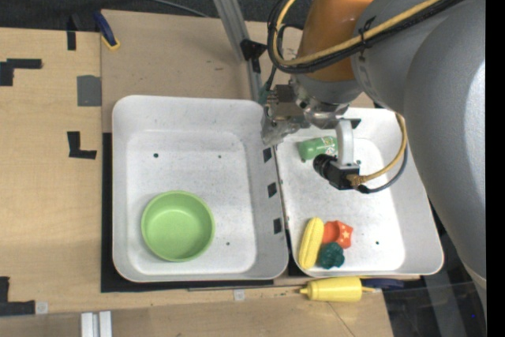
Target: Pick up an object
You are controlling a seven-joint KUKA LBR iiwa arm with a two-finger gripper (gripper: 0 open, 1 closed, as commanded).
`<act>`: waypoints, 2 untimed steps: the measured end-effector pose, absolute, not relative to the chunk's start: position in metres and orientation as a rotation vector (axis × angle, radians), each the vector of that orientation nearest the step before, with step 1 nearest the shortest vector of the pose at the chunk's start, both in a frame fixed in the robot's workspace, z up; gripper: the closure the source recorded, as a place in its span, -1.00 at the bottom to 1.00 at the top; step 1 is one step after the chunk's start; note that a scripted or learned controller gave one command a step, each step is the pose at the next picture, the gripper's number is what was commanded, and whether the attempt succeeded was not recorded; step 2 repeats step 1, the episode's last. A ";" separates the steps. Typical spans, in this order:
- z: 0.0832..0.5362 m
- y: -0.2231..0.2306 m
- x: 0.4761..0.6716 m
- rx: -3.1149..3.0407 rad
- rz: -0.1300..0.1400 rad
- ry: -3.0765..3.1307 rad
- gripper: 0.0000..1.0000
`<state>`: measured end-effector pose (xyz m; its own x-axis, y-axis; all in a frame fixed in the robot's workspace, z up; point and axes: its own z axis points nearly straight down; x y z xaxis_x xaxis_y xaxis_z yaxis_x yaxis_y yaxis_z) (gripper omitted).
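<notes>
Reaching in from three o'clock, the arm [410,51] hangs over the right bin [387,249], its gripper [316,134] low at that bin's twelve o'clock edge, just beside a light green object [317,147]; you cannot tell from here whether the fingers are spread, clenched or grasping anything, since the wrist hides them; in the left bin [158,122], at seven o'clock, sits a green bowl [177,226], likely light, stiff and slick, best taken across its rim; at the right bin's six o'clock, touching one another, lie a yellow piece [310,241], an orange piece [338,233] and a dark green piece [331,255], all probably light, hard plastic; on the desk [47,170] below lies a yellow bottle-like thing [335,290]; the green object nearest the gripper looks small and light, so pinch it across its narrow width.
</notes>
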<state>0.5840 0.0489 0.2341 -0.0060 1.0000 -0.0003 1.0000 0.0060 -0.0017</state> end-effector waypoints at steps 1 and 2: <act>0.236 0.085 0.621 -2.216 -0.001 -2.227 1.00; 0.236 0.085 0.621 -2.216 -0.001 -2.227 1.00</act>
